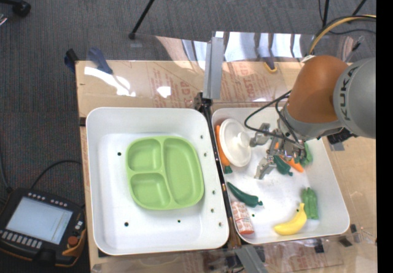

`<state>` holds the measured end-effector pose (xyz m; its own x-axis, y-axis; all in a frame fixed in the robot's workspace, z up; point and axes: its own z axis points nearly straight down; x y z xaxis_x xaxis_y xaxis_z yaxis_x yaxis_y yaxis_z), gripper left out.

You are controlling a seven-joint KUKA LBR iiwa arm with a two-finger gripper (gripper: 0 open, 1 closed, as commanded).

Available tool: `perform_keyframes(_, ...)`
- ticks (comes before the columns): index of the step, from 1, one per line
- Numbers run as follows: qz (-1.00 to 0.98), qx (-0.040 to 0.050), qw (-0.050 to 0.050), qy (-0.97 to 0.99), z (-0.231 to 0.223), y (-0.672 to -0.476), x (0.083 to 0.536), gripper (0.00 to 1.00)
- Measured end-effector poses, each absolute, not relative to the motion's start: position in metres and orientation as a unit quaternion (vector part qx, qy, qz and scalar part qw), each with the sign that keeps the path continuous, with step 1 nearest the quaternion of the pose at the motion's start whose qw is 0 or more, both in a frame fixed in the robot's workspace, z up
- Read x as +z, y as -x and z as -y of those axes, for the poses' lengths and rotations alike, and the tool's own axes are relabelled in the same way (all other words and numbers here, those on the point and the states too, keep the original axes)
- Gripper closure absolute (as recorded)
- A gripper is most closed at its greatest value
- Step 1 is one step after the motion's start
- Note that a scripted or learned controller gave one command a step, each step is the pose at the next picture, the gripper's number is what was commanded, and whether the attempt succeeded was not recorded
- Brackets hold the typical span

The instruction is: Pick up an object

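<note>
Right bin (pixel 336 195): banana (pixel 291 223) lying diagonal.

Green tray (pixel 164 172): matt plastic. Bins (pixel 98 143): smooth white plastic (slight sheen). Banana (pixel 291 223): glossy plastic. Bench (pixel 141 84): cardboard-brown.

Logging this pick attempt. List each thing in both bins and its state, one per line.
green divided plate: flat, upright, in the left bin
white bowl: tilted against the right bin's left wall
banana: lying loose near the right bin's front
dark green vegetable: lying on the bin floor
end effector: low in the right bin, above small green and orange items
</note>
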<state>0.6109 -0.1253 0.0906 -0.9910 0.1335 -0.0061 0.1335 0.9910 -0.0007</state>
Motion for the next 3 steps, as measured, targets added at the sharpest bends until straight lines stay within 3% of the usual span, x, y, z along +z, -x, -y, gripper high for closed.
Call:
perform_keyframes(1,-0.998,-0.0004,0.000,-0.063,0.201,-0.573,0.089,0.00)
perform_keyframes(2,-0.998,0.0004,0.002,-0.060,0.198,-0.575,0.099,1.00)
perform_keyframes(3,-0.985,0.0006,0.001,-0.170,0.200,-0.617,0.088,1.00)
